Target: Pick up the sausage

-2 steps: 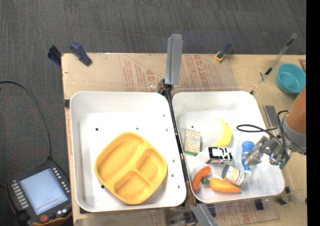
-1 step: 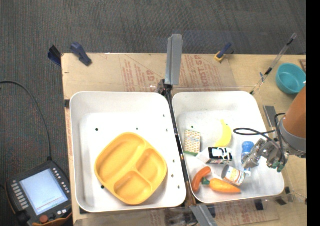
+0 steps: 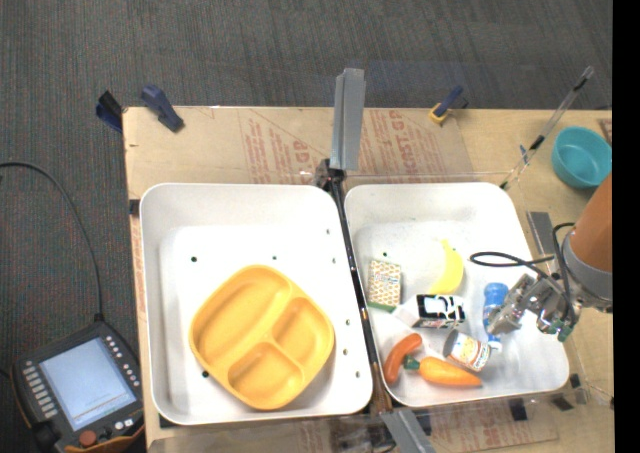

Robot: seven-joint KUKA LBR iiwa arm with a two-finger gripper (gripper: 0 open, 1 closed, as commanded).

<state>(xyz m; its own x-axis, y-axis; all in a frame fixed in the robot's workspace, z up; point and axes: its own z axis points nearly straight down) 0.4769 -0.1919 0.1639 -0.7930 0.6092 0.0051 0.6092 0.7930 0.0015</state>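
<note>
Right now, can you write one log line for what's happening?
step: reaching | tool: right bin, above its right edge | sausage: lying by carrot, untouched | tray: left bin

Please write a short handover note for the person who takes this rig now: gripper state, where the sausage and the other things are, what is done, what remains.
Gripper: low over the right side of the right bin, beside the blue bottle; nothing visible between its fingers.
Sausage: lies at the bin's front left, touching the carrot.
Also in that bin: banana, small carton, small jar.
Yellow tray: in the left bin.
Done: nothing picked.
Left: move left and forward to the sausage, grasp and lift it.
</note>
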